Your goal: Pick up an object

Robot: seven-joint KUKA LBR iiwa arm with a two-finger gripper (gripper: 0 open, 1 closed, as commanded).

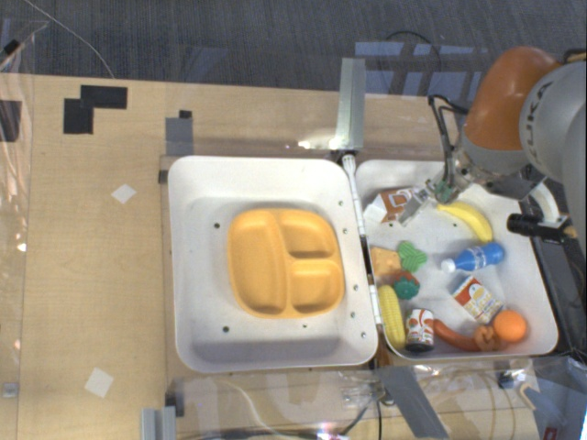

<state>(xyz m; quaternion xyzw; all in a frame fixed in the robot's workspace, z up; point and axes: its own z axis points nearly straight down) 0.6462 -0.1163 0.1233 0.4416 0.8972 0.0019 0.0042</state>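
Observation:
The right white bin (pixel 543 293) holds several small items: a brown and white packet (pixel 393 203), a yellow banana (pixel 465 219), a blue bottle (pixel 476 258), a green toy (pixel 412 256), a corn cob (pixel 392 312), a small can (pixel 419 328), a small carton (pixel 474 299) and an orange (pixel 509 326). My gripper (pixel 429 196) hangs low over the bin's far side, between the packet and the banana, its tip right beside the packet's right edge. I see nothing held in it.
The left white bin (pixel 197 273) carries a yellow divided plate (pixel 284 262). A metal divider (pixel 361 246) runs between the bins. The grey arm with its orange band (pixel 503 99) comes in over the right bin's far right corner. A red-orange piece (pixel 456 335) lies along the near wall.

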